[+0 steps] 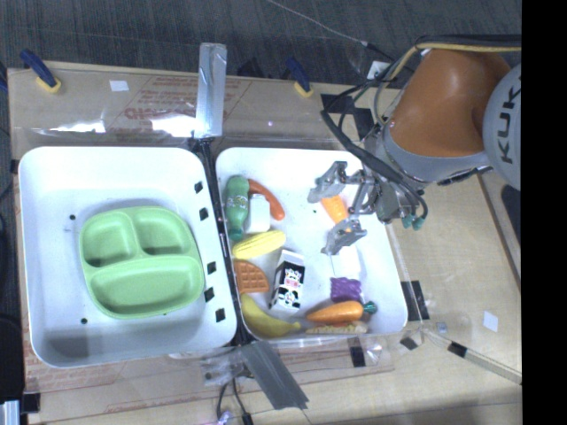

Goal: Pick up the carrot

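Hanging mid right bin (390,237), tool (336,209) fingers apart; carrot (337,312) against near wall, purple item (345,288) touching.

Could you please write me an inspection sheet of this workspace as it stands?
Surface: wooden bench bearing two shallow white bins, left bin, right bin.
Job's things: orange carrot with green top lying near right bin's front edge.
Clutter: green divided plate in left bin; yellow banana, corn cob, small milk carton, purple piece.
Grippers: two-finger gripper open around a small orange block.
Cables: black cables beside wrist.
Surroundings: dark carpet.
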Controlling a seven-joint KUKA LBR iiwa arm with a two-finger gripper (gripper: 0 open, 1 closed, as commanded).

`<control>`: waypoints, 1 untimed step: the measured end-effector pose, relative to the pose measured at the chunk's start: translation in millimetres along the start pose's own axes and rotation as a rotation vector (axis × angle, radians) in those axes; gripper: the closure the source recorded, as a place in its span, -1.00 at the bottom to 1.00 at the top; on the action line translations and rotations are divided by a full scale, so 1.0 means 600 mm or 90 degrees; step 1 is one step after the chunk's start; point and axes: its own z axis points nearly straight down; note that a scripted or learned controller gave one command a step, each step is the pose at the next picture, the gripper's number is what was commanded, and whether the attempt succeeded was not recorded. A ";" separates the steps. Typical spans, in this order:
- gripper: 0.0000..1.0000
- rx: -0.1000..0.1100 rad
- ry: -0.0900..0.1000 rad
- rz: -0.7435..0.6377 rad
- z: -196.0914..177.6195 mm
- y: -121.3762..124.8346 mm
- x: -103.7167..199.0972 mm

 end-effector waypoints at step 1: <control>-1.00 -0.002 0.003 -0.049 0.127 -0.094 -0.075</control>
